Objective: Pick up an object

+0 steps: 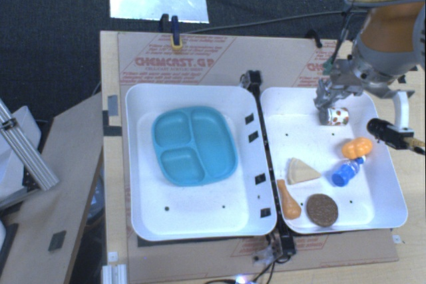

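We take the small cup as the likeliest target: a short white piece with red spots, lying on its side near the far edge of the right bin. The tool is low over it, just at its far-left side, touching or nearly so. We cannot tell how the tool is set, since the wrist and its cables hide the tip, and we see nothing held in it.

We judge that the arm is lowered here because the cup lies apart from the other pieces, which leaves room to come down around it. Being on its side, it may roll away if nudged.

Nearer the camera from the tool lie an orange piece and, touching it, a blue bottle. Closer still are a pale wedge, a brown disc and an orange carrot-like piece by the divider.

Well off to the tool's far side, across the divider, the left bin holds a blue tray with compartments. Both bins rest on the surface.
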